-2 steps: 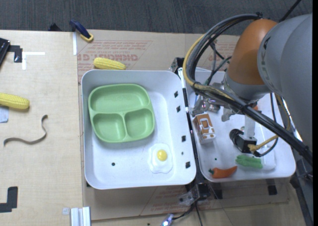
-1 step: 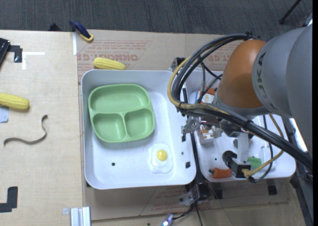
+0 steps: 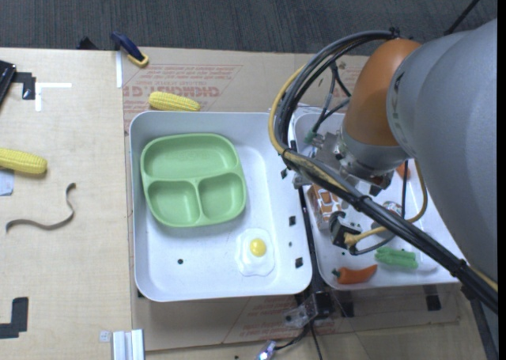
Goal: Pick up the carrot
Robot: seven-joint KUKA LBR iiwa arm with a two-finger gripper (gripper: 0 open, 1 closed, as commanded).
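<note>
Carrot [image 3: 357, 274] in the right bin
Orange, lying flat near the front edge, just beside a green item

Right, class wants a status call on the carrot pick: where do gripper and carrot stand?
Gripper over right bin, fingers hidden under wrist. Carrot lying at bin's near edge, not held. Green toy close beside it; cables crowd the spot.
</note>
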